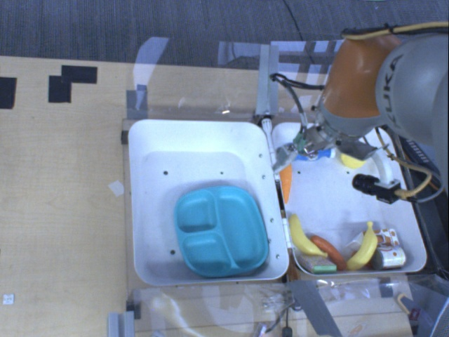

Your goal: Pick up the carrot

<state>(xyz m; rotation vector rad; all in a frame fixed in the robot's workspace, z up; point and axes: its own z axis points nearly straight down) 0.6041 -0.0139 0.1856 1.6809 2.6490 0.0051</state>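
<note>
The carrot (pixel 285 184) is a short orange piece lying against the left wall of the right bin (pixel 330 206), near its far end. My gripper (pixel 289 154) hangs just above the carrot's far end, reaching in from the right under the orange-banded wrist (pixel 354 83). The gripper's tip hides the carrot's upper end, and whether they touch is unclear.
A teal divided plate (pixel 221 230) lies in the left bin (pixel 154 188). At the right bin's near end are two bananas (pixel 303 237) (pixel 363 248), a red-orange piece (pixel 328 250), a green item (pixel 323 267) and a small can (pixel 390 250). A yellow object (pixel 351 161) sits under the arm.
</note>
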